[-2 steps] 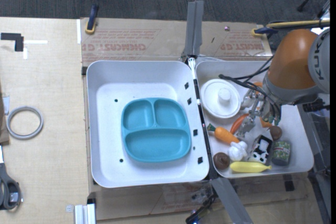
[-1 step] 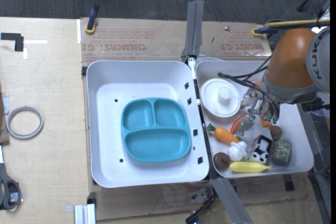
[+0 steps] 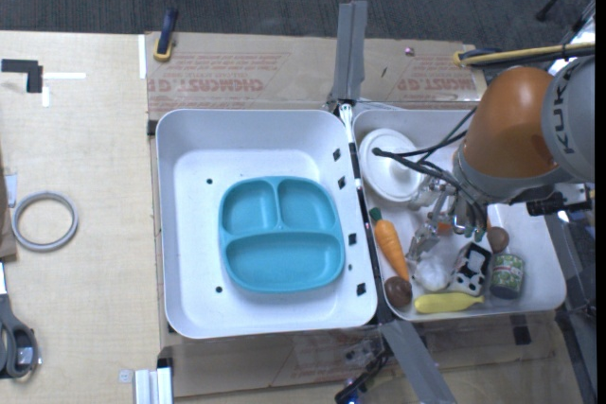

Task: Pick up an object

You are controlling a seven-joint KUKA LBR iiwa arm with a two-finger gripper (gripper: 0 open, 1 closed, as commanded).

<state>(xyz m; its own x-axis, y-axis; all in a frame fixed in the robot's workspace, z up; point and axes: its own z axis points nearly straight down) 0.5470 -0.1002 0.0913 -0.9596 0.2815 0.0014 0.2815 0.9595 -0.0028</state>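
At the right of the frame the arm [image 3: 516,132] reaches down into the right bin [image 3: 549,293], its tool [image 3: 431,237] low among the clutter; whether it is released or clenched, I cannot tell. Just beside it lie a carrot [image 3: 389,246], a banana [image 3: 448,303] and a white bowl [image 3: 390,167]. The left bin [image 3: 180,232] holds a blue divided plate [image 3: 280,234].

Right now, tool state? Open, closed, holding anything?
Tool: low in the right bin, over the clutter beside the carrot. Open or closed cannot be told; no held object visible.
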